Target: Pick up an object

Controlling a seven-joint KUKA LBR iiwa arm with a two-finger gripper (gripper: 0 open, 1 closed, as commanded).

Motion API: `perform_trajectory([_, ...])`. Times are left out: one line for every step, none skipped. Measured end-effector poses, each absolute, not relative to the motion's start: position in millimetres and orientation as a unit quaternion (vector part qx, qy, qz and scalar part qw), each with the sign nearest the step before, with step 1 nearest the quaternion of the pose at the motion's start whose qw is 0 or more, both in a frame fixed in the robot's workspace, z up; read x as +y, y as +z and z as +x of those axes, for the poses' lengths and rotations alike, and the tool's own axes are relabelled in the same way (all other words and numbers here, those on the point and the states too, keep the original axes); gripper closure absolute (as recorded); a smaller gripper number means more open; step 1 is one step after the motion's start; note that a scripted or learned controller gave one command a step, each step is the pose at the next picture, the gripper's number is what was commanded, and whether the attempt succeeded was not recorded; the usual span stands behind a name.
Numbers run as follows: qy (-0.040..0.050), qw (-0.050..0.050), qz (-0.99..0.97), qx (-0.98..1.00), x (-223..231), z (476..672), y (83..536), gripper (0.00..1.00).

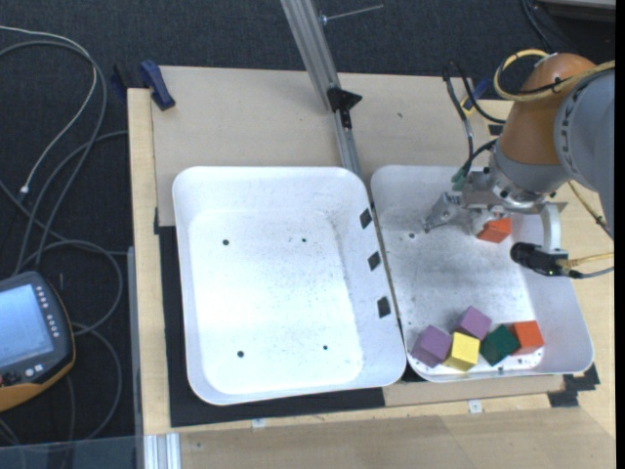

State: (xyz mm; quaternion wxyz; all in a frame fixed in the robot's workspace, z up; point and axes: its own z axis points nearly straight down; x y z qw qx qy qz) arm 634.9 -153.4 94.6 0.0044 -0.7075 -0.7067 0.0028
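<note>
My gripper point(485, 213) hangs over the upper part of the right bin point(444, 272), below the grey and orange wrist. An orange block point(495, 230) shows right at the gripper's lower edge, partly covered by it; I cannot tell whether it is held or lies on the bin floor. Along the bin's front edge sit a purple block point(432, 344), a yellow block point(465, 350), a second purple block point(476, 321), a green block point(501, 343) and another orange block point(527, 335).
The left bin point(269, 281) lies beside the right one, with black clips along the shared rim. A metal rail point(311, 42) runs from the top down to the bins' junction. Cables hang by the arm at the upper right.
</note>
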Motion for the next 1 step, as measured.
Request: perform_trajectory([-0.0002,0.001,-0.706,-0.708,-202.6,608.2,99.9,0.0])
